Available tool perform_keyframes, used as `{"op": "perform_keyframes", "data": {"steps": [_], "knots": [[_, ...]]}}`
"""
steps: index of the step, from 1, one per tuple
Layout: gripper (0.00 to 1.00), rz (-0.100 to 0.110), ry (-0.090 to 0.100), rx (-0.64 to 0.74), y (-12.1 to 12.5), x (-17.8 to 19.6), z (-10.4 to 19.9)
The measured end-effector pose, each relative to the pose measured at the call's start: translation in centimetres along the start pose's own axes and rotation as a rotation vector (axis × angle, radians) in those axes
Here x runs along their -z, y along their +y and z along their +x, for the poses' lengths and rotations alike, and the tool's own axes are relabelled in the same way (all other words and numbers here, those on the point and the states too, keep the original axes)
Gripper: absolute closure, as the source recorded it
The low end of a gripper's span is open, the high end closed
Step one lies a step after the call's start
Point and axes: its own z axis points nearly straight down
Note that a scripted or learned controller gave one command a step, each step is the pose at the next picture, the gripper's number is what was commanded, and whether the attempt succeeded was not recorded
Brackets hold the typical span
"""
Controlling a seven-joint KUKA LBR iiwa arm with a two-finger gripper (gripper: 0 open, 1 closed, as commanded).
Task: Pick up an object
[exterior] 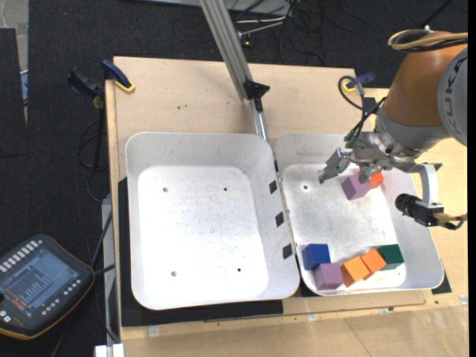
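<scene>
Overhead, we are looking down on a pale wooden table (193,99) standing on a dark floor, with cables trailing behind it and a teach pendant (37,285) lying at the lower left. Two shallow white bins are sitting side by side: the left bin (197,218) with a speckled, smooth plastic floor, and the right bin (338,222) carrying the blocks. A metal pole (227,36) is slanting down toward the bins' shared edge.

The tool (361,173) is hanging over the upper part of the right bin, and we are seeing a purple block (355,187) and a small red-orange block (375,177) right at its tips; whether its fingers are gripping either one, we cannot tell.

Along the near wall, a blue cube (315,256), another purple cube (329,275), an orange cube (357,267) and a green cube (388,257) are resting in a close row, matte and sharp-edged.
</scene>
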Motion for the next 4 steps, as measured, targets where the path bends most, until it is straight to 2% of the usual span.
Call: {"op": "perform_keyframes", "data": {"steps": [1,2,3,4], "knots": [[0.0,-0.001,0.0,-0.001,0.0,0.0,0.0],[0.0,0.003,-0.001,-0.001,0.5,-4.5,-0.2],[0.0,0.005,0.0,-0.003,0.3,-10.5,-1.0],[0.0,0.0,0.0,-0.001,0.3,-11.6,-0.9]]}}
